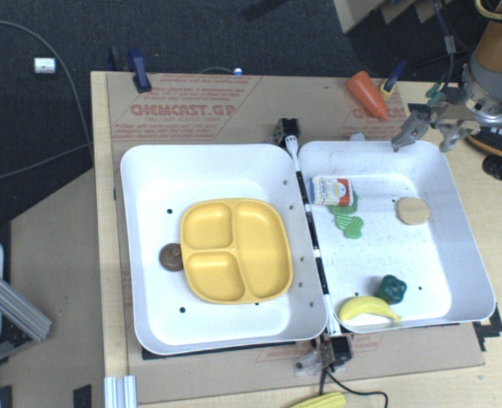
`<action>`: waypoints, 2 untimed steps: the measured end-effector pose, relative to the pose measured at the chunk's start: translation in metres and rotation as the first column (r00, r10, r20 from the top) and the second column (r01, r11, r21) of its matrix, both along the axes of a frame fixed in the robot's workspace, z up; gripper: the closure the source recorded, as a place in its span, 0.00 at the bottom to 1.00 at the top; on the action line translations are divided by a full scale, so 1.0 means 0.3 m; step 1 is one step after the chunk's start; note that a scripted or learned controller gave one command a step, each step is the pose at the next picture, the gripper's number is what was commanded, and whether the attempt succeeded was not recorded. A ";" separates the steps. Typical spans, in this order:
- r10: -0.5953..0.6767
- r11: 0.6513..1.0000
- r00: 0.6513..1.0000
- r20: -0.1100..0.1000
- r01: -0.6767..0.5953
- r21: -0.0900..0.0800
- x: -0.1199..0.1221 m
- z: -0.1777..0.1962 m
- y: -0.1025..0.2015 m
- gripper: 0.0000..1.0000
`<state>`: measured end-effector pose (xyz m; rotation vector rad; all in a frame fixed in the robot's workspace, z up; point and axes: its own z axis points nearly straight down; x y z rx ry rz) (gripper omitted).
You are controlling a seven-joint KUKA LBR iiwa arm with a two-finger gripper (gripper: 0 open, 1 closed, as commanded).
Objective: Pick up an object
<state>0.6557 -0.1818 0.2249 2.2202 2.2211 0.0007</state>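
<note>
Objects to pick: five small things lie in the right bin (455, 228), right of centre in the frame.
Carton: a small white box with red and green print (332, 191) sits near the bin's upper left, beside the divider.
Green piece: a light green leafy shape (350, 224) lies just below the carton, nearly touching it.
Tan disc: a round beige piece (413, 211) rests to the right, apart from the others.
Dark green item: a small dark green lump (392, 288) sits low in the bin; its kind is hard to make out.
Banana: a yellow banana (369, 310) lies at the bin's lower edge, long axis running left to right, ends curving downward.
Gripper: the gripper (428, 130) hovers over the bin's upper rim, upper right of the frame, fingers spread apart, holding nothing.
Arm: cut off by the right edge.
Left bin: the left bin (140, 228) holds a yellow divided plate (236, 250).
Brown disc: a brown round piece (171, 257) is partly hidden under the plate's left edge.
Bench: an orange object (367, 95) lies above the right bin.
</note>
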 end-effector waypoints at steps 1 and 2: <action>0.000 1.000 1.000 0.009 0.000 -0.001 -0.066 -0.421 0.149 0.00; -0.001 1.000 1.000 0.012 0.001 -0.003 -0.120 -0.442 0.270 0.00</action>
